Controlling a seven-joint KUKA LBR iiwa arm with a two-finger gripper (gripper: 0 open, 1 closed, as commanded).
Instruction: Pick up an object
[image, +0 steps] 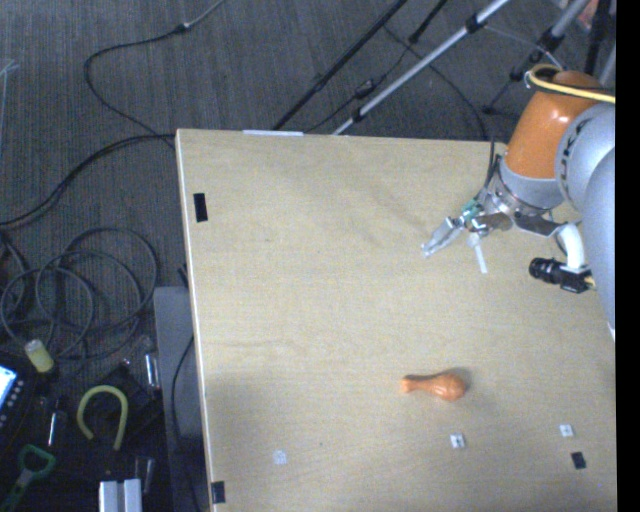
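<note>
An orange, pear-shaped object (437, 385) lies on the tan bench top (320, 300), its narrow end pointing left. My gripper (458, 248) hangs at the right, well above and behind the object in the camera view, far from it. Its two pale fingers are spread apart, one (438, 240) pointing left and one (480, 258) pointing down. Nothing sits between them. The grey arm with its orange band (545, 130) comes in from the upper right.
Small dark and white markers (457, 440) dot the bench near its front right, and a black mark (200, 207) sits at the left edge. Cables and tools (90, 400) lie on the floor to the left. Tripod legs (420, 60) cross the floor behind the bench.
</note>
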